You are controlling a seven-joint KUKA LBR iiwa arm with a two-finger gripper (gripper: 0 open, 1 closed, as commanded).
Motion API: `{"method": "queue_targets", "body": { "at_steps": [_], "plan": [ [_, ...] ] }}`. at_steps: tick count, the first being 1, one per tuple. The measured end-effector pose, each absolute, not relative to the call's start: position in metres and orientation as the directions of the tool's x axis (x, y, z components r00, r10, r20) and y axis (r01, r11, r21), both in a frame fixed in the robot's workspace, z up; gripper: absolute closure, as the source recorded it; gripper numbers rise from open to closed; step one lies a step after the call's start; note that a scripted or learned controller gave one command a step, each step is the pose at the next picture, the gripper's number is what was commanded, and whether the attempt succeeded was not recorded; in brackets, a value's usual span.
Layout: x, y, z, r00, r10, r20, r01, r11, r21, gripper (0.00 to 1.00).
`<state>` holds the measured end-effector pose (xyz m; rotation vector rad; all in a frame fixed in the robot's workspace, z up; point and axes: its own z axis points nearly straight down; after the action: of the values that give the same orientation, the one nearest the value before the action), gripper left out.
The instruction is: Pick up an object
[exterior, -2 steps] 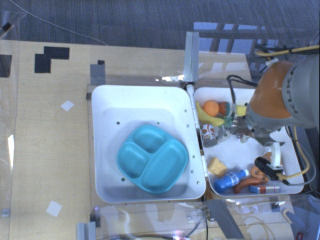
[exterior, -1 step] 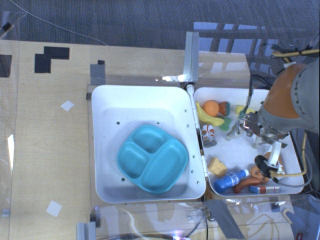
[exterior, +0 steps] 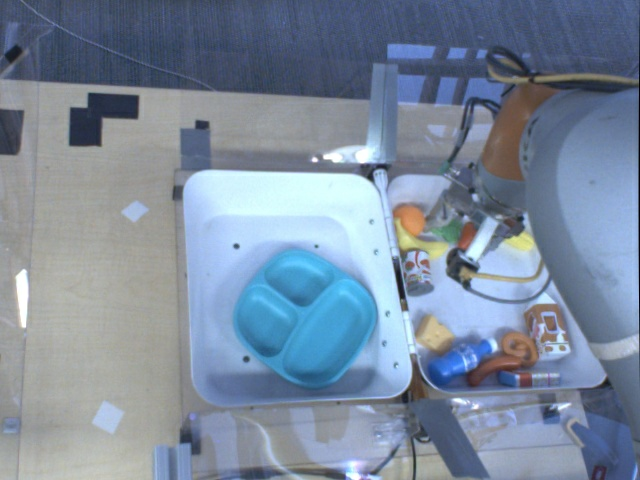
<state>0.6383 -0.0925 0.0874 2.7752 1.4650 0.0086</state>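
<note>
- My claw (exterior: 450,218) is down at the 12 o'clock end of the shallow white right-hand bin (exterior: 500,388), with my arm coming in from 3 o'clock. Honestly can't tell from this angle if it's spread or pressed together.
- There's a little heap of stuff packed around it. A round orange ball (exterior: 406,215) is at the claw's 9 o'clock, and a yellow plastic piece (exterior: 410,236) touches the ball on its 6 o'clock side. A small green piece (exterior: 441,234) and a small red piece (exterior: 467,236) sit at the claw's 6 o'clock. Can't tell if I'm touching any of them.
- A small can with a red-and-white label (exterior: 417,271) is up against the bin's 9 o'clock wall.
- The 6 o'clock end has:
  - a tan wedge-shaped block (exterior: 433,333)
  - a blue plastic bottle (exterior: 460,360) lying just beside the block
  - a reddish-brown sausage shape (exterior: 488,372)
  - an orange-brown ring (exterior: 518,346)
  - an orange-and-white little carton (exterior: 548,330)
  - a thin tube with a red end (exterior: 530,378)
- The shallow white left-hand bin (exterior: 215,268) holds a teal divided plastic plate (exterior: 305,316), sitting toward its 6 o'clock.
- Both bins are side by side on the pale wooden desk (exterior: 100,248).
</note>
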Motion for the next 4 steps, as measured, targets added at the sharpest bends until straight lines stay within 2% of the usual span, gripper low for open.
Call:
{"method": "queue_targets", "body": {
  "at_steps": [1, 2, 3, 4],
  "plan": [
    [0.631, -0.102, 0.088, 0.691, 0.723, 0.004, 0.723, -0.691, 0.005, 0.00],
    [0.662, -0.163, 0.112, 0.652, 0.758, 0.003, 0.758, -0.652, 0.005, 0.00],
    [0.662, -0.141, 0.093, 0.721, 0.693, -0.002, 0.693, -0.721, 0.002, 0.00],
    [0.666, -0.138, 0.106, 0.713, 0.701, 0.009, 0.701, -0.713, 0.016, 1.00]
  ]
}}
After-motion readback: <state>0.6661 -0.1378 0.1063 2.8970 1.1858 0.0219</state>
